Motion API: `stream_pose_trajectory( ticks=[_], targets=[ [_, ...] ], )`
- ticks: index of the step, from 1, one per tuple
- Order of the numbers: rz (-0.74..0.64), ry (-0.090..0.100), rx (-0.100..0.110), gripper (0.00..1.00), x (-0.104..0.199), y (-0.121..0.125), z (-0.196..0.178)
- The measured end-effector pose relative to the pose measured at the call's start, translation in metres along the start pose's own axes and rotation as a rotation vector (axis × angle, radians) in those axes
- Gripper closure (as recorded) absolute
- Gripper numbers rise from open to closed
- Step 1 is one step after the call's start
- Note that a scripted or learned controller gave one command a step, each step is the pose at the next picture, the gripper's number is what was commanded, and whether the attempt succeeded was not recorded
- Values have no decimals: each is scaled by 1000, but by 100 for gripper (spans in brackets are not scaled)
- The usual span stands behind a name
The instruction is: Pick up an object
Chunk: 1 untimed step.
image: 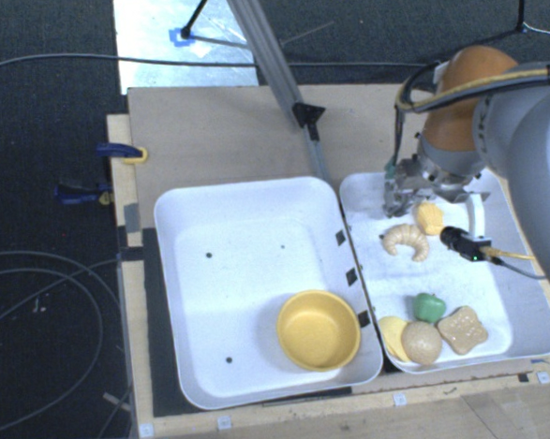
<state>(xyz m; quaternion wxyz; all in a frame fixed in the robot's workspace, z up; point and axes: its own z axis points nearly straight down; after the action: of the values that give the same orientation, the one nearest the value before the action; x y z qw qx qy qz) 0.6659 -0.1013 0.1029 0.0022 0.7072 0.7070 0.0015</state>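
Croissant lies in the right bin, just below the end effector, with a small yellow item beside it. Whether the end effector is released or clenched, I cannot tell. A good pick would centre over the croissant's middle, descend straight, and keep clear of the yellow item. Toast, green pepper and potato crowd the near corner; a yellow bowl sits in the left bin.
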Motion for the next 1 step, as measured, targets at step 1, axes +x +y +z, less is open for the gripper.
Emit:
stream_pose_trajectory(
  ticks=[1],
  targets=[
    [0, 0, -4, 100, -4, 5, -65]
  ],
)
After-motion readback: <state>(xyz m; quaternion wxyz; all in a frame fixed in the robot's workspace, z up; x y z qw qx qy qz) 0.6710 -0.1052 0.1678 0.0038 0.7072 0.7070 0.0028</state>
